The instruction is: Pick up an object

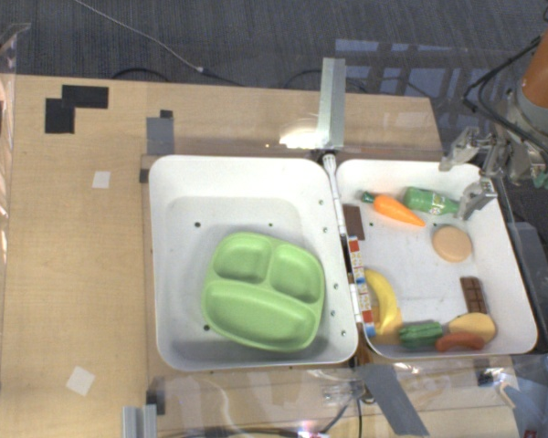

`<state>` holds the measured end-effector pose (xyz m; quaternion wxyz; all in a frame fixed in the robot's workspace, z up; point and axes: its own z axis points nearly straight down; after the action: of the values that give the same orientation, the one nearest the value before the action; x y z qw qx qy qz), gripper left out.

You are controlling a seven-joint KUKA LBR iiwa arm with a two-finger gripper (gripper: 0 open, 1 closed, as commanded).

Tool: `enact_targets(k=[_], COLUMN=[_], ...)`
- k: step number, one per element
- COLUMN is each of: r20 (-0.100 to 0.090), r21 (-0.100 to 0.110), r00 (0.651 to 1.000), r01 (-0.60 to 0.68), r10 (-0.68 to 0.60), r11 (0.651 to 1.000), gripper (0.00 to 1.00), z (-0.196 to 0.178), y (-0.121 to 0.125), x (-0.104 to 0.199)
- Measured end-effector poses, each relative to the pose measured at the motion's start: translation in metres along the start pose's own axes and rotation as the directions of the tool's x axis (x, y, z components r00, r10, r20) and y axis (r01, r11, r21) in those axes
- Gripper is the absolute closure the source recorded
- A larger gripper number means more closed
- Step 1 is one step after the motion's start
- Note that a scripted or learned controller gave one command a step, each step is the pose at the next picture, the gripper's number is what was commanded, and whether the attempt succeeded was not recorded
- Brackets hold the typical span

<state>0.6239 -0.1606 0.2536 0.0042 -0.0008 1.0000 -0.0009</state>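
The right bin point(521, 286) holds an orange carrot point(397, 210), a green bottle point(431, 201), a round tan disc point(452, 243), a banana point(384, 304), a brown chocolate bar point(473, 292), a green vegetable point(422, 333), a red piece point(458, 341) and a yellow-orange fruit point(473, 324). My gripper point(468, 173) hovers over the bin's far right corner, just right of the bottle. It is open, and nothing sits between its fingers point(479, 195).
A green divided plate point(265, 290) lies in the left bin point(178, 245). A ridge point(340, 235) divides the two bins, with a brown strip point(351, 222) beside it. A metal post point(332, 99) stands behind the bins. Cables trail at the back right.
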Motion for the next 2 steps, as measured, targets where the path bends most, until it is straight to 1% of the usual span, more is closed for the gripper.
enact_targets(k=[1, 2], r20=[0.004, -0.014], r21=[0.001, -0.002], r00=[1.000, 1.000], r01=[0.000, -0.024], r10=[0.000, 0.024], r11=[1.000, 1.000], gripper=[0.00, 0.00], z=[0.155, 0.166], y=[-0.007, 0.040], x=[-0.033, -0.043])
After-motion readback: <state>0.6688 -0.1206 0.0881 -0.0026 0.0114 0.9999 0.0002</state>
